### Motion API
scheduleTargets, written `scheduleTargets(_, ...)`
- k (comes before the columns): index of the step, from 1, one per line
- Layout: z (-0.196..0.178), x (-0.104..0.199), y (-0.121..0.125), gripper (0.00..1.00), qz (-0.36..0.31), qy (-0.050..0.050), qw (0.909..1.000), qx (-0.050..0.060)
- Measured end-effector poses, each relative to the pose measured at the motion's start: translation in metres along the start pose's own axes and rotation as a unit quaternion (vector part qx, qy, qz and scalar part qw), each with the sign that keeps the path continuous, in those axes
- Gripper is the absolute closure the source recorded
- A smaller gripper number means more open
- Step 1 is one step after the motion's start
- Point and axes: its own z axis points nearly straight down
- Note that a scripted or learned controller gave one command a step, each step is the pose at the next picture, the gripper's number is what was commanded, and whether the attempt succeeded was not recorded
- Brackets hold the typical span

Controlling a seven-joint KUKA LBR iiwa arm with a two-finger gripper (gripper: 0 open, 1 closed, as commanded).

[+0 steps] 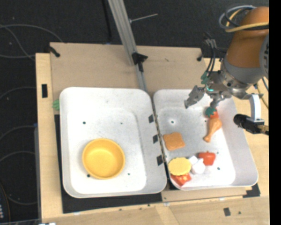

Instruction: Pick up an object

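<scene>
Table (103, 64) of pale wood carries two shallow white bins side by side. The left bin (98, 111) holds a yellow bowl (103, 158) near its front edge. In the right bin (243, 163), going rightward, a flat tan piece like toast (173, 141) lies near the divider, and below it a yellow-topped round toy (179, 165) sits at the front, touching a small cluster of white and red pieces (200, 162).

Further right an orange drumstick-shaped toy (212, 127) lies at a slant, its upper end just under the claw (207, 97). The claw hangs low over the back of that bin with one dark finger angled out to the left; how far apart the fingers stand I cannot tell, and nothing shows between them.

The drumstick looks the nearest candidate. It is probably light, hard plastic, smooth and apt to slip or roll. A hold across its narrow shaft, square to its length, seems safer than on the bulging end.
</scene>
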Motion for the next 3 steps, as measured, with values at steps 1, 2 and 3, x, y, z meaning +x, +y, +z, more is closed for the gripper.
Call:
scheduleTargets(1,0.000,0.000,0.000,0.00,0.000,0.000,1.0000,0.000)
scheduleTargets(2,0.043,-0.001,-0.005,0.00,0.002,-0.001,1.0000,0.002)
scheduleTargets(3,0.088,-0.009,-0.006,0.00,0.003,-0.001,1.0000,0.002)
